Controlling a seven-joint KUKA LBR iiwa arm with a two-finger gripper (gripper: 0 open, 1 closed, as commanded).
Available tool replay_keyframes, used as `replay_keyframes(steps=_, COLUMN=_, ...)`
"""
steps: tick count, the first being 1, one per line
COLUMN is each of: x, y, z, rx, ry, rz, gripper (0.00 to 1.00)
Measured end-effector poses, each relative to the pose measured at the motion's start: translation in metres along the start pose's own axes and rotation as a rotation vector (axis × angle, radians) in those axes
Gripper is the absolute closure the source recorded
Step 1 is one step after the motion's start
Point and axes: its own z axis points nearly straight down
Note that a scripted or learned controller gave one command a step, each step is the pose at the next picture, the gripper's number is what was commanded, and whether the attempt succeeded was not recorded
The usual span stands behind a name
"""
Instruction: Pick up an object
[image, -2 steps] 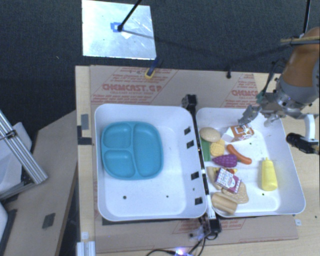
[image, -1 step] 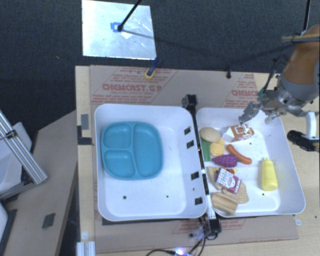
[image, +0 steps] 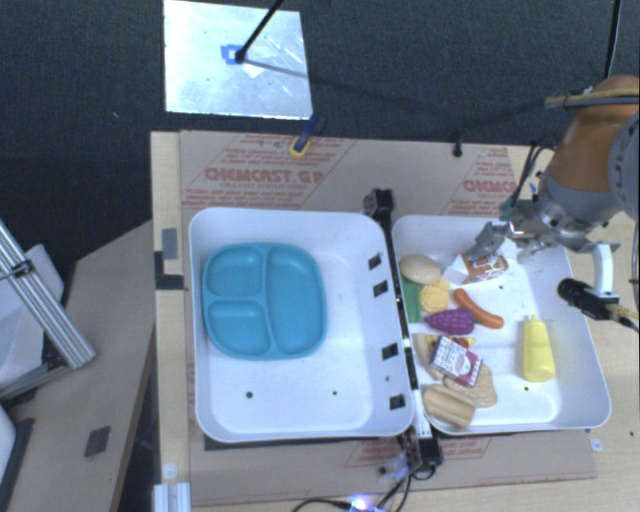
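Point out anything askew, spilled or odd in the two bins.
Nothing looks spilled or damaged. The toy food lies jumbled in the right bin, mostly along its left wall; the blue tray sits flat in the left bin.

So the left white bin (image: 350, 400) has a blue divided tray (image: 265, 300) sitting in it, three compartments, lying flat toward the bin's left half. The bench (image: 260, 170) is topped with a brown cardboard sheet with red printing. Further back there's a shiny silver plate (image: 200, 60) on dark carpet (image: 70, 120). Metal rails (image: 35, 300) poke in at the left edge.
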Motion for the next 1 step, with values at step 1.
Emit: replay_keyframes(steps=1, x=0.0005, y=0.0016, z=0.0417, rx=0.001, ry=0.000, rz=0.000, gripper=0.00)
